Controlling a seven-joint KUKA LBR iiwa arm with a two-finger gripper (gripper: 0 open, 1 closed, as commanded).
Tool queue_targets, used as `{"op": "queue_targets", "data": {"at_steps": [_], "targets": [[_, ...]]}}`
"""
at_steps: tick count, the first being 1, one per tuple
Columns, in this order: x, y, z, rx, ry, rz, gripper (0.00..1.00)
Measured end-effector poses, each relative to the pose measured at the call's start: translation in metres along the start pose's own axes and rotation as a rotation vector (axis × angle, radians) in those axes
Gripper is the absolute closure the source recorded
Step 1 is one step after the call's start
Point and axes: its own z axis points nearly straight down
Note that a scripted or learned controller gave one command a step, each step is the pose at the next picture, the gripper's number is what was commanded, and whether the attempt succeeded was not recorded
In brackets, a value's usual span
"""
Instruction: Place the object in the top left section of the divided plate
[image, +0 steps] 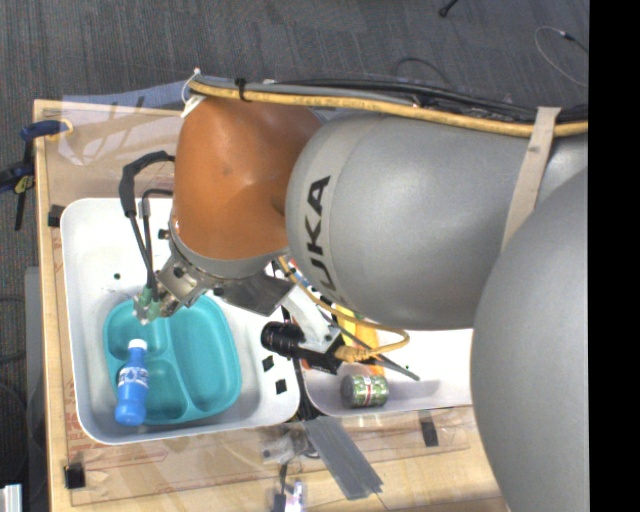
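A teal divided plate (205, 365) lies in the left white bin (85, 260), toward its near side. A small blue bottle (131, 388) with a white cap rests along the plate's left section, cap pointing away from the camera. My gripper (150, 303) hangs low over the plate's far left corner, just beyond the bottle's cap. The orange band and grey body of the arm hide the far right part of the plate and much of the bin.
A green and red can (365, 390) lies on its side in the right bin (440, 395), near its front edge. Black cables loop over the left bin's far side (135, 190). The arm's bulk covers most of the right bin.
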Motion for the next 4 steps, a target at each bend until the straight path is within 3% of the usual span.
{"op": "queue_targets", "data": {"at_steps": [1, 2, 3, 4], "targets": [[0.002, -0.004, 0.029, -0.002, 0.000, 0.073, 1.00], [-0.035, -0.034, 0.010, -0.005, -0.001, 0.095, 1.00], [-0.035, -0.034, 0.010, -0.005, -0.001, 0.095, 0.00], [-0.037, -0.035, -0.055, -0.008, -0.002, -0.131, 0.00]]}}
